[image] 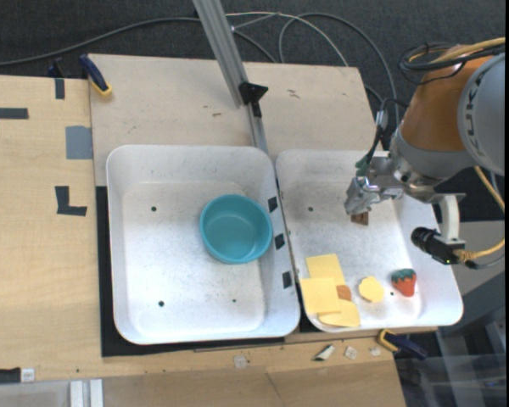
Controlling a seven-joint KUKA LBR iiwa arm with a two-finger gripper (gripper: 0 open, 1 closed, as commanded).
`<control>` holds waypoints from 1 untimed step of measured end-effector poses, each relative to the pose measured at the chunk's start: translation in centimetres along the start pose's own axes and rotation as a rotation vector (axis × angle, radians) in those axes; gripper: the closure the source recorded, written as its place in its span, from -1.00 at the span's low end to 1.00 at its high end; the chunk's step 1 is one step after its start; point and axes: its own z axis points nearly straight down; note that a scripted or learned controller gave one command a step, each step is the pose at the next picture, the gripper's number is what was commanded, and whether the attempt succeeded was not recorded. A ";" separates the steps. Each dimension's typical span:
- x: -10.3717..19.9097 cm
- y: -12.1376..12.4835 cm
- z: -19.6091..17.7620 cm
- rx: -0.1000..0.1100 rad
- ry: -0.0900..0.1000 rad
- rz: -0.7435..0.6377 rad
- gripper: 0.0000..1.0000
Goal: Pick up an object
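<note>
Scene: a wooden tabletop seen from above at a slant, carrying two shallow white bins side by side.
Left bin: holds a teal bowl, upright and open, resting toward the side nearest the other bin.
Right bin: holds several small things. A small brown block lies in the middle. Near the front edge sit yellow foam pieces, overlapping one another, with a tiny brown piece touching them, a round yellow piece just beside, and a red toy strawberry with a green top to the right of that.
Arm: grey with an orange band, reaching in from the right and bent down over the right bin.
Gripper: low in the right bin, its tip directly above or touching the small brown block. Whether the jaws are wide, narrow or closed around the block, I cannot tell; the metal body hides them.
Step in hand: seemingly the descent or grasp on the brown block, with no lift yet evident.
Next move: likely a firm close on the block, then a straight lift. The block is small, so a slight misalignment could let it slip out.
</note>
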 end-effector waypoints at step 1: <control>0.0 0.2 -5.3 0.000 0.000 0.000 1.00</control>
